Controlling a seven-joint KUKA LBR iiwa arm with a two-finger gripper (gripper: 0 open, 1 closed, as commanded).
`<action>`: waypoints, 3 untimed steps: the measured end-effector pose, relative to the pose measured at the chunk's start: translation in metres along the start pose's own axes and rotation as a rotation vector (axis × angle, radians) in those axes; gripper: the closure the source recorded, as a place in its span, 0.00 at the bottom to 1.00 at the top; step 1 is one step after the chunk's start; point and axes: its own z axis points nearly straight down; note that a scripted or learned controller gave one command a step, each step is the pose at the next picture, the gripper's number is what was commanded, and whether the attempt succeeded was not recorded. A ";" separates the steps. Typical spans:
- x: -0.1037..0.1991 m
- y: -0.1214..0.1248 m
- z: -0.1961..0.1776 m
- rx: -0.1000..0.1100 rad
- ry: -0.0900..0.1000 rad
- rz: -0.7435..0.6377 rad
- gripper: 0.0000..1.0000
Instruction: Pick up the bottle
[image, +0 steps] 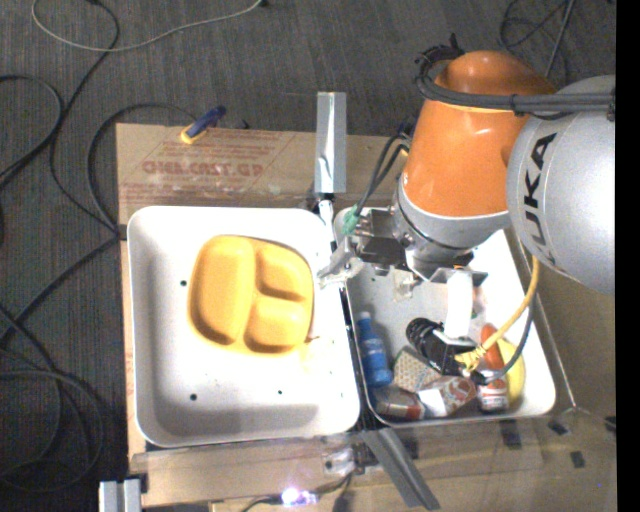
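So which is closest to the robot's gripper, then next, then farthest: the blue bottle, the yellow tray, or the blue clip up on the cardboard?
From the gripper:
1. Blue bottle, just below it in the right bin.
2. Yellow tray, left bin.
3. Blue clip, top left on the cardboard.

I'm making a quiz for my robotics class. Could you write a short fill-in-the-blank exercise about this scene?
1. The yellow tray lies in the ____ bin.
2. The blue bottle lies in the ____ bin.
3. The tray has ____ compartments.
4. The band on the arm is ____.

Missing words: left; right; three; orange
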 end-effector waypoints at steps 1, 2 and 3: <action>0.034 -0.013 0.135 0.004 0.001 0.126 0.00; 0.090 -0.021 0.072 0.002 0.001 -0.056 0.00; 0.066 -0.018 0.192 0.005 0.002 -0.195 0.00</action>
